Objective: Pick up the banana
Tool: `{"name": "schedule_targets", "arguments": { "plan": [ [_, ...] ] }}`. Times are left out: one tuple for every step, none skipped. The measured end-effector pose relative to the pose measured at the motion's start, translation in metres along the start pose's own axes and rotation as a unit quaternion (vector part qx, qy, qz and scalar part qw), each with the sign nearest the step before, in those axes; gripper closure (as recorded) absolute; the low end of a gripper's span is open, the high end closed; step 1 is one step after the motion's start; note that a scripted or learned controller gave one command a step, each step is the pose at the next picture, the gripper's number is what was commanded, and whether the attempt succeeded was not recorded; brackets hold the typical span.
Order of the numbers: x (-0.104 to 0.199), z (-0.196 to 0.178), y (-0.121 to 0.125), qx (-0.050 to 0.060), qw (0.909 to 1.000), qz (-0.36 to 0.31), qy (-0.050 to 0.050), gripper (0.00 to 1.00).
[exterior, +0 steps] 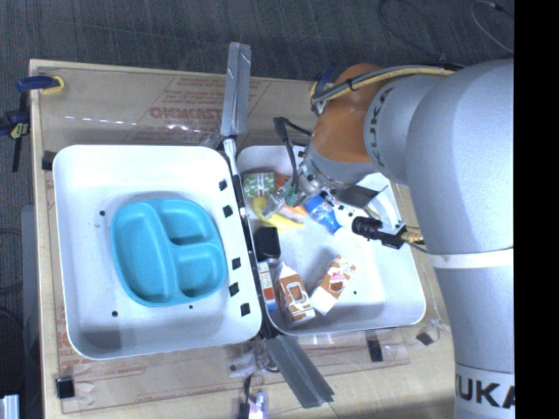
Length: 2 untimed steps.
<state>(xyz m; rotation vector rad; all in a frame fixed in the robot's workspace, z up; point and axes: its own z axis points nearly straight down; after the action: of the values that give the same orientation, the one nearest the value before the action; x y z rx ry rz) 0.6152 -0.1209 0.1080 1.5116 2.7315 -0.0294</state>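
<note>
Gripper low in far-left part of right bin; finger state cannot tell, hidden under wrist. Banana lies just near-left of gripper, close to divider, partly covered. Long axis seems left-right, slightly slanted; which end points where unclear. Blue tray in left bin.

Even, fairly bright light is falling from overhead onto the left bin. Its white walls are glaring close to washed out, while the blue tray inside it is keeping full colour. A soft grey shadow is pooling in that bin's near-left corner. Right of the bin, the arm is darkening the clutter beneath it. The dark floor beyond the bin is looking dim and grainy. Small objects are reading soft.
</note>
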Motion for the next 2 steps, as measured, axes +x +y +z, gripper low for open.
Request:
{"name": "schedule_targets", "arguments": {
  "plan": [
    [0.0324,-0.0835,0.0420,0.001,0.9813,0.192,0.014,1.00],
    [0.0324,-0.0832,0.0418,0.001,0.9813,0.192,0.015,0.00]
  ]
}}
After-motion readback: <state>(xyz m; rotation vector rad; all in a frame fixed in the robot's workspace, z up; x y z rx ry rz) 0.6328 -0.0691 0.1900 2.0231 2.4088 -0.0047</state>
